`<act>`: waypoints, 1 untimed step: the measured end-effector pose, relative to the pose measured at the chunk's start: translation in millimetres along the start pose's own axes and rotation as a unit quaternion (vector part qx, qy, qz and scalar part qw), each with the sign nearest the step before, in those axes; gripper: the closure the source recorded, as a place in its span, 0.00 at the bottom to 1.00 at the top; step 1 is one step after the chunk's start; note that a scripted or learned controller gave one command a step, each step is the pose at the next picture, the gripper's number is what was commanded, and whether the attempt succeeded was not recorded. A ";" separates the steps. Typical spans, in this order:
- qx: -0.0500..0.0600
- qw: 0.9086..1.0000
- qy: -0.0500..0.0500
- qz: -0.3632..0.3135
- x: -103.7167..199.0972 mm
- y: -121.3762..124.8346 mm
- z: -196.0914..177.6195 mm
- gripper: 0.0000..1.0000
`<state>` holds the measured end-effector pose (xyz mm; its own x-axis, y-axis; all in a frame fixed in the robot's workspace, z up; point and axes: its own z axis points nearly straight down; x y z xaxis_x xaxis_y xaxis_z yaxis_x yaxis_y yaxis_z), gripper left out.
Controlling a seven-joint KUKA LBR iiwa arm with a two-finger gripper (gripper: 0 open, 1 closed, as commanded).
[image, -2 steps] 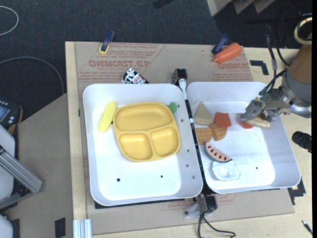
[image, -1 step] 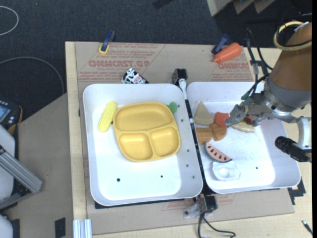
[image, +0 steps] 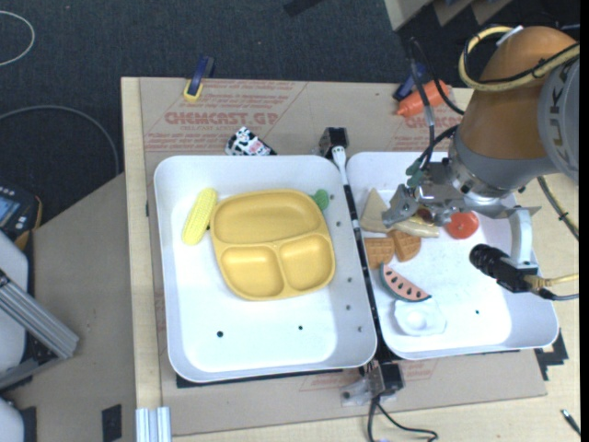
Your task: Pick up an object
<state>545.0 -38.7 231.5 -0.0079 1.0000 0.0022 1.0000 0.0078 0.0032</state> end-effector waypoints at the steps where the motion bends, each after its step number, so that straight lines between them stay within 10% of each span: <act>1: 0.001 1.000 -0.001 0.004 -18.5 -3.5 -0.3 1.00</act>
<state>541.6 -57.2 231.7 0.0008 1.0000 -0.0002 1.0000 -0.0008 0.0005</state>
